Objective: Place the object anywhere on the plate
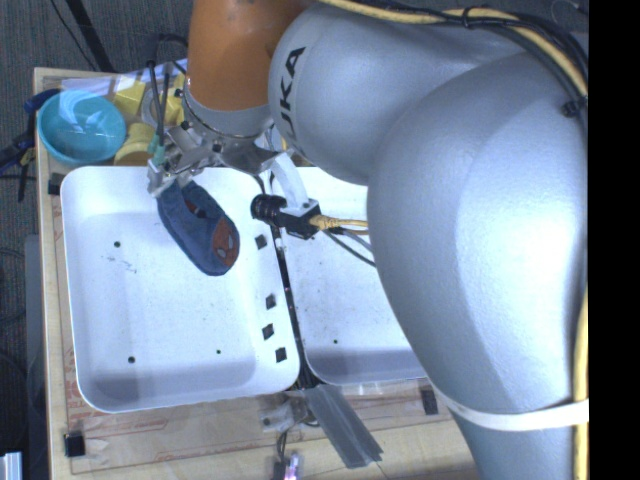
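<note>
A dark blue oval plate (196, 224) lies in the left white bin (150, 308), near its far right corner. A small orange-red object (227, 245) rests on the plate's near right part. My gripper (170, 173) hangs under the orange wrist band, right at the plate's far edge. Its tips are lost against the dark plate, and I cannot tell whether it touches the plate. The grey arm hides much of the bench to the right.
A light blue bowl (80, 126) and yellow items (135, 108) sit beyond the left bin's far wall. The right bin (340, 308) shows just a strip of floor beside the arm. A black cable (285, 288) runs along the wall between the bins.
</note>
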You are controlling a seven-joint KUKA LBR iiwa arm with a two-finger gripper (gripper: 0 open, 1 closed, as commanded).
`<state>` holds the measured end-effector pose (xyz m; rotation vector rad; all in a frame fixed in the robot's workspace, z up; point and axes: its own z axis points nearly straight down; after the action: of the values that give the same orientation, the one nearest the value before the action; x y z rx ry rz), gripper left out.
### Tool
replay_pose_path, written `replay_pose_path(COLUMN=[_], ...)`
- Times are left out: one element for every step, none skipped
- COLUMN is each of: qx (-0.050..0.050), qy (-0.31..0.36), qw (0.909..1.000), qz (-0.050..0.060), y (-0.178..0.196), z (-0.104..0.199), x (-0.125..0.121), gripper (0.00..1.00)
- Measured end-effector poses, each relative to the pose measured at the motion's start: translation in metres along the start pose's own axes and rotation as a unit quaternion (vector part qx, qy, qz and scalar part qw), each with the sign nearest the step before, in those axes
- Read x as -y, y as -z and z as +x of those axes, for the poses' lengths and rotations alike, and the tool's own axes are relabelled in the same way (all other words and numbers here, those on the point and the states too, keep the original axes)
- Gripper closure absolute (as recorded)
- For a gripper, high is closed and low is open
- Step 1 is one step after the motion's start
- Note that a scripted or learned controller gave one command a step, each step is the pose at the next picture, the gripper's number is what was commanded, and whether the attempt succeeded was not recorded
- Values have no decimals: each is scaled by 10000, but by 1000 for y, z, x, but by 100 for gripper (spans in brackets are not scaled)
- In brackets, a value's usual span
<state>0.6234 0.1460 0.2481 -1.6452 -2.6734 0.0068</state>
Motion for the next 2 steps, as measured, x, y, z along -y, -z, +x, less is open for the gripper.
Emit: replay_pose_path(qx=[0,6], qy=[1371,1115], qw=[9905,9938], qz=[-55,-39], y=[-20,-2], z=[-87,-91], x=[6,11], gripper=[100,100])
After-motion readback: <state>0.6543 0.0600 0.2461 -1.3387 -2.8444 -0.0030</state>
